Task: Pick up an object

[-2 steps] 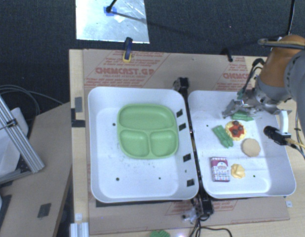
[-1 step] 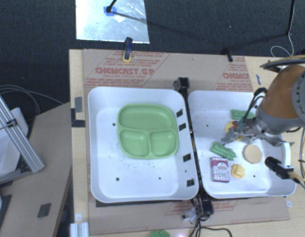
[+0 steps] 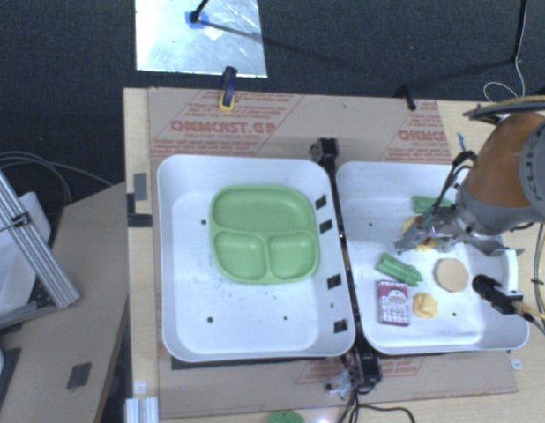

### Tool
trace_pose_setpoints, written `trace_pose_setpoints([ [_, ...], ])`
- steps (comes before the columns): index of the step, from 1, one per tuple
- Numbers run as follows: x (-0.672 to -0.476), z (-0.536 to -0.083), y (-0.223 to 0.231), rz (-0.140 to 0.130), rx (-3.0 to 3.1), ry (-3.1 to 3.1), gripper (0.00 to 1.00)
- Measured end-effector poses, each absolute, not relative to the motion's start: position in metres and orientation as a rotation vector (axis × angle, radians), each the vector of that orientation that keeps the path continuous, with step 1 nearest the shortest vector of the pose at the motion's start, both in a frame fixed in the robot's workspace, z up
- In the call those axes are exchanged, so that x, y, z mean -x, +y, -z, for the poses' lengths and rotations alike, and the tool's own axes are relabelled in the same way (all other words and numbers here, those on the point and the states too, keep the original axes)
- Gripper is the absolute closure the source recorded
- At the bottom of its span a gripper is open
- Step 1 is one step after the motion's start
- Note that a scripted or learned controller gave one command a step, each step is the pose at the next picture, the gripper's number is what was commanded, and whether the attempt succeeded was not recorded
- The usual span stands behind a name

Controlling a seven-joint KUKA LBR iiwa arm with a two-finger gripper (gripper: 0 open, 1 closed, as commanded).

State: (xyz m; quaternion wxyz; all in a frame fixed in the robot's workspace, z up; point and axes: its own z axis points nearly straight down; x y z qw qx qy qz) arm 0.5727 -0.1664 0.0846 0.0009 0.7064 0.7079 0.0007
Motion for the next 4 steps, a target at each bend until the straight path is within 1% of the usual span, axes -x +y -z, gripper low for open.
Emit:
trace_pose_setpoints([
  [1, -0.583, -0.085, -0.169, -0.003, -2.216, 2.224, 0.0],
  [2, -0.582, -0.085, -0.208, -0.002, -2.22, 2.218, 0.0],
  [4, -0.544, -0.084, -0.206, 0.001, -2.222, 2.221, 0.0],
])
